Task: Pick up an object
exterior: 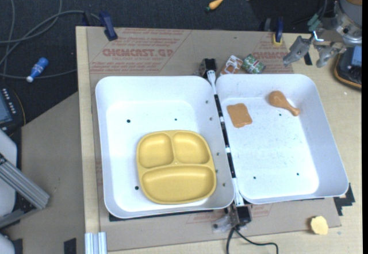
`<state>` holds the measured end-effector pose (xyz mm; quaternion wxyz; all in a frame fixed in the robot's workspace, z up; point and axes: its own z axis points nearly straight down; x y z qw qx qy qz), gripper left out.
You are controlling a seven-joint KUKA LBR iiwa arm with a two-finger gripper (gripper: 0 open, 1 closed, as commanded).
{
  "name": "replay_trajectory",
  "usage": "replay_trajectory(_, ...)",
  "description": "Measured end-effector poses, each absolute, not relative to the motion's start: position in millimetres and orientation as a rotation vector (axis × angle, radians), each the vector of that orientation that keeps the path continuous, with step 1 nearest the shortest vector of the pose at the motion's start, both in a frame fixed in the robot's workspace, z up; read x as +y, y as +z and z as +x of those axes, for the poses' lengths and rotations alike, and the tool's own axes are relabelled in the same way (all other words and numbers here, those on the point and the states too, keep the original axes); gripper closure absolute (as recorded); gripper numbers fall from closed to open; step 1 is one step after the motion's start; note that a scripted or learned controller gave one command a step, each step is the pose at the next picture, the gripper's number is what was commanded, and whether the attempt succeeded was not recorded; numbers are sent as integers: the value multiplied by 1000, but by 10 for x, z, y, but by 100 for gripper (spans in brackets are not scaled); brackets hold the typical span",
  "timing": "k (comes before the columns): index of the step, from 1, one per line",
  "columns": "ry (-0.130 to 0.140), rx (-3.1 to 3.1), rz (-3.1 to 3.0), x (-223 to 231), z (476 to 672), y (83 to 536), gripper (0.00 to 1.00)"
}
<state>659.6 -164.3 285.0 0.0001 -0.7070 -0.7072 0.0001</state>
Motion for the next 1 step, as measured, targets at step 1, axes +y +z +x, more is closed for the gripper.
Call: replay_trajectory(1, 8, -2213, -2219, -1882, 6407, 1820, 0)
